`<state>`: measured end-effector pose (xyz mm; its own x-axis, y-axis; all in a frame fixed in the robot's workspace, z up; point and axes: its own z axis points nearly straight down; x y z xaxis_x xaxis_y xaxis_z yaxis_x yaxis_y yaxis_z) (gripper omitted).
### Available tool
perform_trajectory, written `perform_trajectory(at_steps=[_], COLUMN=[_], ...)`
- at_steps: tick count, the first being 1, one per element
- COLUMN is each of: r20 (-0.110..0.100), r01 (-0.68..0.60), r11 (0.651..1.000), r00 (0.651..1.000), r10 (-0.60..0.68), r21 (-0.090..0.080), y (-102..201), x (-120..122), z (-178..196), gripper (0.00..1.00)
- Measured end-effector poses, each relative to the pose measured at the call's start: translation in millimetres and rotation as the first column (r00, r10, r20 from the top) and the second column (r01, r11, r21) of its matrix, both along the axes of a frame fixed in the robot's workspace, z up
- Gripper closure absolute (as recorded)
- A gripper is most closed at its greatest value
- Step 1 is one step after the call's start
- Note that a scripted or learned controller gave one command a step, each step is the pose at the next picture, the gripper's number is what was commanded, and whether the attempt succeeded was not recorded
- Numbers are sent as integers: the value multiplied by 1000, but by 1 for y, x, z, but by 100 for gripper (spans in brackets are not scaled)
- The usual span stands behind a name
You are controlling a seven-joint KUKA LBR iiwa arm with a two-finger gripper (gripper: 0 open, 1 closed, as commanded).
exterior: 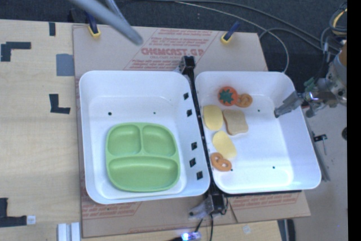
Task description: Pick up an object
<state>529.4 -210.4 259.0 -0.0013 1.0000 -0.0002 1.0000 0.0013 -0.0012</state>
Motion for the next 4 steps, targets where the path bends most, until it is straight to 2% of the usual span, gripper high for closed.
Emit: perform_trajectory(at_steps=[1, 2, 3, 4], r20=[-6, -4, -4, -1], r01=[1, 1, 1, 0], r11=[1000, 1000, 1000, 1000], r00=[1000, 1000, 1000, 1000], r10=[-1, -1, -1, 0], r21=[2, 0, 1, 0], y=[0, -5, -12, -11], x=[-3, -3, -8, -7], z=[-65, -109, -169, -156], gripper=[0, 0, 0, 100])
